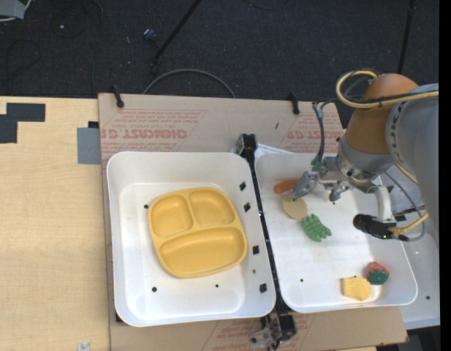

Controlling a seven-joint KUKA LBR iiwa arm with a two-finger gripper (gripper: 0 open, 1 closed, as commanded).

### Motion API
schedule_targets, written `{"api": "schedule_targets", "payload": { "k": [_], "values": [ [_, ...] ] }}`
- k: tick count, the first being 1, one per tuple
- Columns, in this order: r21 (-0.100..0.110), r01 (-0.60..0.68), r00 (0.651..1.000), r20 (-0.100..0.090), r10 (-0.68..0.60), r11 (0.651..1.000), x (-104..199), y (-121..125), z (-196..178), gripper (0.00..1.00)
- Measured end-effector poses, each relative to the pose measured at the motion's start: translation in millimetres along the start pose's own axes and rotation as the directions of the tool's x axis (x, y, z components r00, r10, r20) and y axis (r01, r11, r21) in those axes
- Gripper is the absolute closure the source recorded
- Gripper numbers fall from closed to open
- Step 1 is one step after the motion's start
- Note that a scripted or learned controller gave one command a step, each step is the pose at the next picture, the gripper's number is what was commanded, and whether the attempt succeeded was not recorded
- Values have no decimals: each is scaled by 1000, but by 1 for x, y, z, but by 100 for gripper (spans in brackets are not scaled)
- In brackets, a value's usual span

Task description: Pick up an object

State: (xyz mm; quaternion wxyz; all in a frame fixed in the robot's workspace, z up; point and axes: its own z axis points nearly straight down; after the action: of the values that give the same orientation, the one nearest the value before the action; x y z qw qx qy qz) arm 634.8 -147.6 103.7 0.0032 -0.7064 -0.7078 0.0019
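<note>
My gripper [321,189] hangs over the upper part of the right bin [400,298], its two fingers spread apart and open with nothing between them. Just left of the left fingertip lies a small orange piece [284,187]. A tan round piece [294,208] rests below that fingertip, and a green leafy toy [316,228] lies beside it, lower right. Near the bin's front right corner sit a yellow chunk [357,289] and a red and green toy [378,273].
The left bin [130,196] holds a yellow divided plate [198,232]. A black divider [258,225] runs between the two bins. The grey arm with its orange band [379,115] and cables covers the right bin's upper right.
</note>
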Motion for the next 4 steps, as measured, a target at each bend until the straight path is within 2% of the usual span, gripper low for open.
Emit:
{"api": "schedule_targets", "payload": {
  "k": [1,4],
  "values": [
    [-3,-1,1000,1,1,1000,-1,1,-13,100],
    [-11,-1,1000,3,1,1000,-7,-3,-149,100]
  ]
}}
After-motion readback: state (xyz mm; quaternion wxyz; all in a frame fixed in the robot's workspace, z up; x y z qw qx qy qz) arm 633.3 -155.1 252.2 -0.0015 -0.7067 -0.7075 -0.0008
